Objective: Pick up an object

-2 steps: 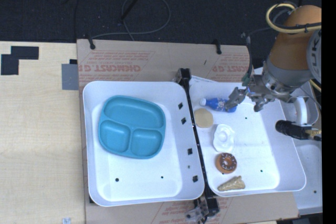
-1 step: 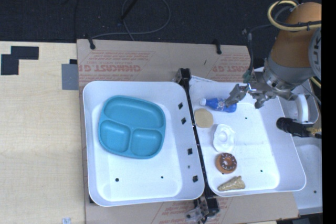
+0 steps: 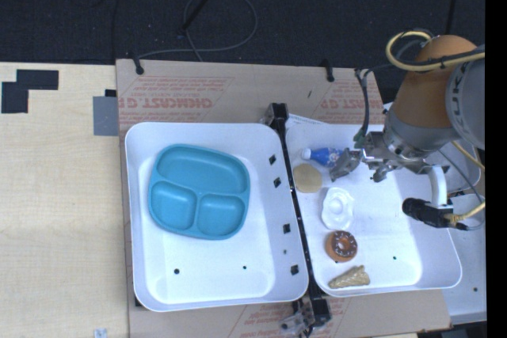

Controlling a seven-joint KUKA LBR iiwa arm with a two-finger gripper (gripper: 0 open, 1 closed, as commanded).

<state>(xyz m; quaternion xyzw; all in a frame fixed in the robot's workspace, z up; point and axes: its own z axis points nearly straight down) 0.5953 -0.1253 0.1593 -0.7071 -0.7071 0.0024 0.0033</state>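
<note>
We see metal two-finger gripper [image 3: 363,163] right of centre, apparently spread, empty; may nudge small blue-white bottle [image 3: 322,157] away, missing grasp.

**Arm blocks the view, details lost**

The arm [image 3: 432,103] runs off the right edge, covering the right bin's [image 3: 396,269] far corner. The gripper [image 3: 360,164] hides part of the small blue-and-white item [image 3: 323,157]; what that item is, too small to say.

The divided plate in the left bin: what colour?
Light blue divided plate, clearest in the camera view.
</note>
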